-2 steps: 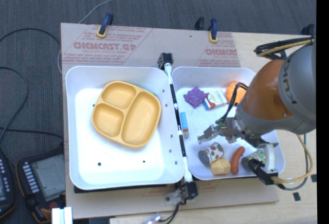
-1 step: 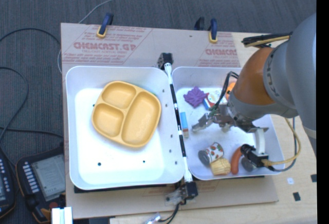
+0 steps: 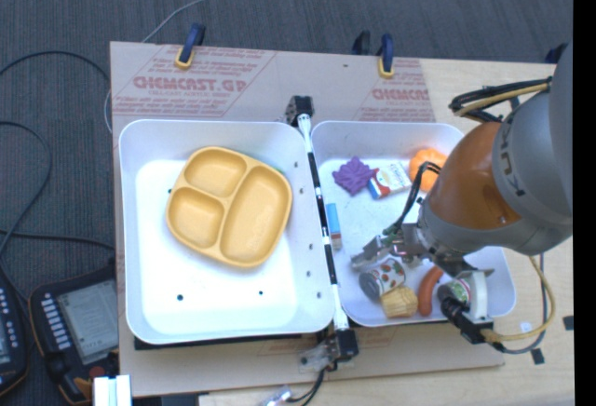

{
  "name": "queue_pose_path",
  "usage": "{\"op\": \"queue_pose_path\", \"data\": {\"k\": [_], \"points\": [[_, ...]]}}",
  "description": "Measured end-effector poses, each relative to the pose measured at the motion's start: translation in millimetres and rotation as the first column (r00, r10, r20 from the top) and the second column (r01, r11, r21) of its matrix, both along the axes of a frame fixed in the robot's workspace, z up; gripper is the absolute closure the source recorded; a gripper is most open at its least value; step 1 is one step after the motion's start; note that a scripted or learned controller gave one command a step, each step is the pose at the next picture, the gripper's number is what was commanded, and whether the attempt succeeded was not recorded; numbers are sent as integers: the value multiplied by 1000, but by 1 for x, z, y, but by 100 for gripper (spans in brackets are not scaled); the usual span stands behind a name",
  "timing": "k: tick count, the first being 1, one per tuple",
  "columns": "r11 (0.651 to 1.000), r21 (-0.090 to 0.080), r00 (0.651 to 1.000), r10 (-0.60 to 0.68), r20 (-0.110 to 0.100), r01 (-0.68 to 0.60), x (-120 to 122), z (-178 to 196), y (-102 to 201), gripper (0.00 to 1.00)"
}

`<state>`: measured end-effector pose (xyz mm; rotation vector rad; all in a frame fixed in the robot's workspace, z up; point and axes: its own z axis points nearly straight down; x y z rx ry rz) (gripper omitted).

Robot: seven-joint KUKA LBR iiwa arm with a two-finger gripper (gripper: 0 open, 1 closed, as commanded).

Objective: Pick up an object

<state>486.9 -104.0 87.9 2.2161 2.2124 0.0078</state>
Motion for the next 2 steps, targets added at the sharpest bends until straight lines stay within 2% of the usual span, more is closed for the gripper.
{"op": "queue_pose_path", "data": {"k": [1, 2], "points": [[1000, 2, 1000, 1, 0, -1, 1, 10, 1, 100], [1000, 2, 1000, 1, 0, -1, 1, 10, 1, 0]]}}
